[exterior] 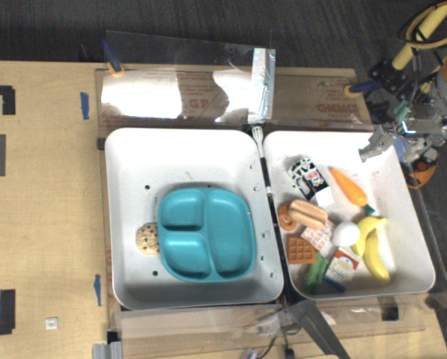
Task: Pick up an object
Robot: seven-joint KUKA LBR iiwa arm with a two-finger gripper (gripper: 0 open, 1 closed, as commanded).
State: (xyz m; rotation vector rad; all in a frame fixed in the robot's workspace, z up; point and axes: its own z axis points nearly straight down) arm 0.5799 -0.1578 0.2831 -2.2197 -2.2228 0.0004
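Camera view, looking down at a slant on two shallow white bins set side by side on a wooden tabletop [36, 223]. The right bin [414, 271] holds a loose heap of toy food: a carrot [348, 187], a banana [373, 247], a white egg [347, 234], a hot dog [307, 214], a waffle [301, 250], a green vegetable [315, 273], a small juice box [342, 266] and a black-and-white carton [307, 175]. These pieces are probably light, stiff plastic with smooth, somewhat slippery skins; none looks fragile. The carrot lies a little apart near the far side of the heap and would likely be taken best across its thick middle, whereas the egg is round and apt to slip. The left bin [118, 200] carries a teal divided plate [206, 232] with a cookie [147, 238] touching its left rim. The hand [403, 137] hangs over the far right corner of the right bin, clear of the heap, holding nothing; whether its parts are apart or together cannot be told. The bin floors are smooth and flat. A clear sheet [193, 81] stands behind the bins, and dark carpet [208, 6] lies beyond.
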